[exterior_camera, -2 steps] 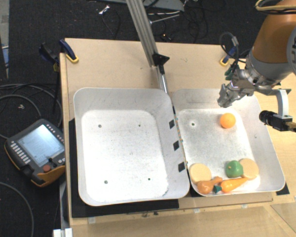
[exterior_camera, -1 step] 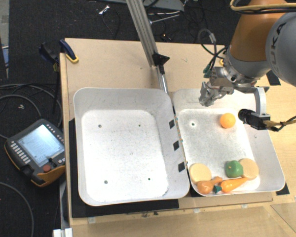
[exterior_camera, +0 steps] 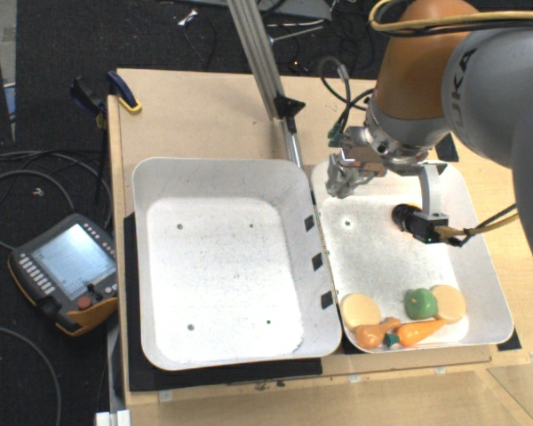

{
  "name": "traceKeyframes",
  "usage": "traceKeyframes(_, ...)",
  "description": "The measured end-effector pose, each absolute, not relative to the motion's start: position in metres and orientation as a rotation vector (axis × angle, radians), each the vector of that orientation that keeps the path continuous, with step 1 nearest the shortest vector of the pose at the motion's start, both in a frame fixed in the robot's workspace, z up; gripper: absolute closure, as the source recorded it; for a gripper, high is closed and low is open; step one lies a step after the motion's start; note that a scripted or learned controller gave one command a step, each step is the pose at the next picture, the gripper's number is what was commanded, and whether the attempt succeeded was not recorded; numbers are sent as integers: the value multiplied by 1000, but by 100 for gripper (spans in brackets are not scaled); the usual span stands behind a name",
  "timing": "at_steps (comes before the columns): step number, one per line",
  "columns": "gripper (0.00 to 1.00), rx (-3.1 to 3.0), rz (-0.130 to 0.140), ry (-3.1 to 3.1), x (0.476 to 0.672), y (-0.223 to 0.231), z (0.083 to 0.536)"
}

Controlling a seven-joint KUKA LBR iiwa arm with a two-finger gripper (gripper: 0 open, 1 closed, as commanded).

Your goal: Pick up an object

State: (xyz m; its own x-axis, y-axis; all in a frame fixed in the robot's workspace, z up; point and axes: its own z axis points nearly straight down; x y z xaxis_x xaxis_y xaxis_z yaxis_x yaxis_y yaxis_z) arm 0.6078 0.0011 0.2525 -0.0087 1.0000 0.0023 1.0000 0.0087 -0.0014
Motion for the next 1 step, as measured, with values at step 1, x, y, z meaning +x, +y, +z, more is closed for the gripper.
traceKeyframes(1, 100, -2210, 0, -2229, 597, 52, 248)
